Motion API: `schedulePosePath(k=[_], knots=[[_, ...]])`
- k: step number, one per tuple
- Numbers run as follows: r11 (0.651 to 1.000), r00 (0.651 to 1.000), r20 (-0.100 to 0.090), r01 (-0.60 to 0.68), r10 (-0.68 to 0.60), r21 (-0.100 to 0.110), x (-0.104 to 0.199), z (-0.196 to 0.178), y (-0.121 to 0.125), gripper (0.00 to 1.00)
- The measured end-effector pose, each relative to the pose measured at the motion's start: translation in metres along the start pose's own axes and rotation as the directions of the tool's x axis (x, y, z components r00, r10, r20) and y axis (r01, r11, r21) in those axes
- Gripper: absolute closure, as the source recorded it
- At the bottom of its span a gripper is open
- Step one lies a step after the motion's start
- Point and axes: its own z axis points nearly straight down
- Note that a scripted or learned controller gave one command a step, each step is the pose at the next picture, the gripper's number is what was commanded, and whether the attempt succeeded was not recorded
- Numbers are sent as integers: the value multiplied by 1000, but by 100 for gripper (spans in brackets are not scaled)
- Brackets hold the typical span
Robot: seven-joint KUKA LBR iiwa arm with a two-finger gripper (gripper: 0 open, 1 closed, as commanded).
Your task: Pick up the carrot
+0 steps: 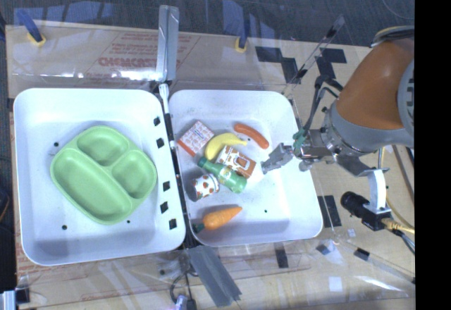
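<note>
The left bin (pixel 28 182) occupies the left half of the frame and holds a green divided tray (pixel 103 172), lying flat and slightly turned.

The right bin (pixel 296 217) sits at centre frame and holds several small items. From left to right in the upper cluster: a small printed box (pixel 195 137), a banana (pixel 224 142), a carton (pixel 235 160) lying over a green bottle (pixel 225 174), and a sausage (pixel 252 134) near the back wall. A small red and white can (pixel 205 187) lies just below and left of the bottle.

The carrot (pixel 220 217) lies on its side at the lower centre of the frame, near the front wall of the right bin, with the thick end toward the left and the tip pointing up and right. It is apart from the can above it, with bare bin floor around it.

Handling assessment: the carrot appears to be a light, rigid toy with a smooth, tapered skin. A tapered body tends to squeeze out toward the thin end, so the recommended hold is across the thicker middle, jaws set at right angles to its long axis. The nearby front wall may restrict finger clearance on that side.

The gripper (pixel 277 158) sits at right of centre, above the right side of the right bin, well apart from the carrot and holding nothing. Whether it is open or closed cannot be determined.
</note>
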Motion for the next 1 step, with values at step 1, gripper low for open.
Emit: schedulePosePath(k=[1], knots=[[976, 976, 0, 220, -220, 0, 63, 77, 1, 0]])
